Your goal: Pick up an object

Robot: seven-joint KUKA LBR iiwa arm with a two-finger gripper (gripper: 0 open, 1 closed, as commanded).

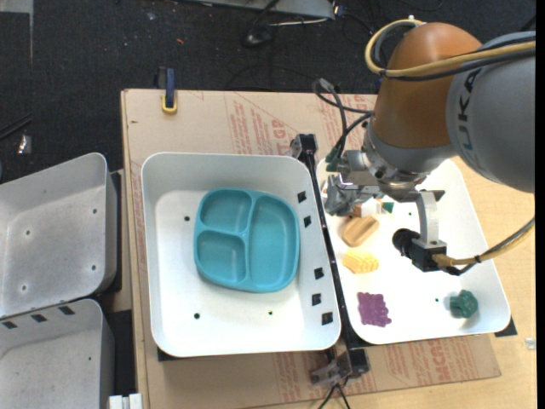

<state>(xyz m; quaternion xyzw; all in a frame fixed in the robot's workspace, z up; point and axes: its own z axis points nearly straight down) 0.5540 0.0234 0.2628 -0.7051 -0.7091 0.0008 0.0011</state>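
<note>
Apparently I had the gripper [347, 196] low over the right bin [477, 228], near its left wall, because the small objects lay there: a tan bread-like piece [359, 230] just below it, a yellow corn-like piece [360, 263], a purple cluster [373, 308] and a green lump [463, 304] further off. The left bin [170, 186] carried a teal divided plate [247, 239]. From my feed I could not tell whether the fingers were spread or closed, and nothing showed between them.
</note>
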